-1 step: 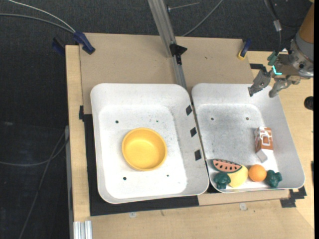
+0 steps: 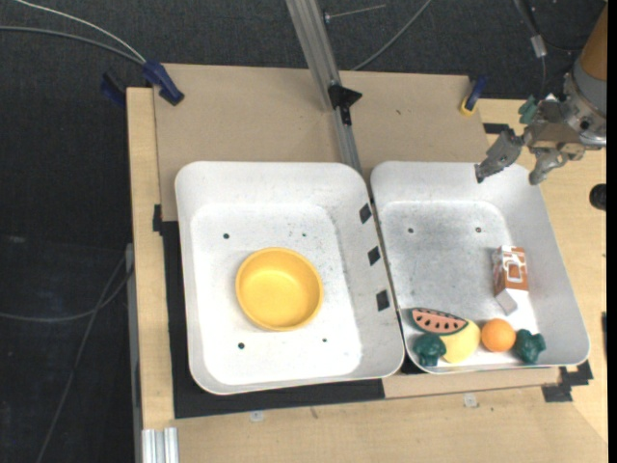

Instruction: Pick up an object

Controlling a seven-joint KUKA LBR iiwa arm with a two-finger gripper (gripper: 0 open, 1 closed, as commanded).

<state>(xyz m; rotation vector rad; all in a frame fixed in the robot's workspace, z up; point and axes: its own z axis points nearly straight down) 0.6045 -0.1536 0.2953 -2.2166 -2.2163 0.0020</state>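
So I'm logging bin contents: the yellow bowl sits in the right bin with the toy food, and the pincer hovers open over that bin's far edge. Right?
Not quite. The camera view shows the yellow bowl alone in the left bin. The toy food is in the right bin, and the pincer does hover open over its far edge.

no readable text, labels, brands or numbers anywhere, carton (image 2: 510, 270) print too blurred

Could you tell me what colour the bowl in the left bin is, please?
Yellow; the bowl shows best in the camera view.
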